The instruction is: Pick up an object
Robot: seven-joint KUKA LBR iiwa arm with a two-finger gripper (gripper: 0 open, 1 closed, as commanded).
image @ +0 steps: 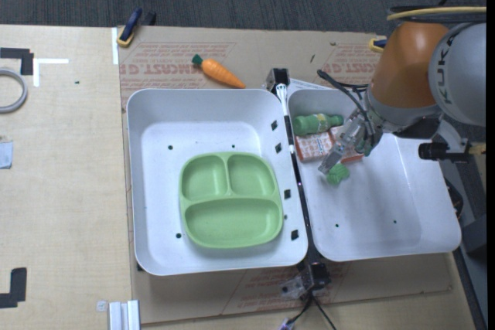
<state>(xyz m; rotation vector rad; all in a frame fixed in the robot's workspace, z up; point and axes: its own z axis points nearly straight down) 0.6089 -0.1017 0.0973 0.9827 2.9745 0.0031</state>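
Green bottle and carton crowd hand.

Arm came in from 3 o'clock, orange band up, wrist angled toward 8 o'clock; hand low, finger state couldn't be read.

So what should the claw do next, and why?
Probably dip a little lower and close on the small green piece. The claw hangs right above it in the right bin, and nothing shows between its tips.
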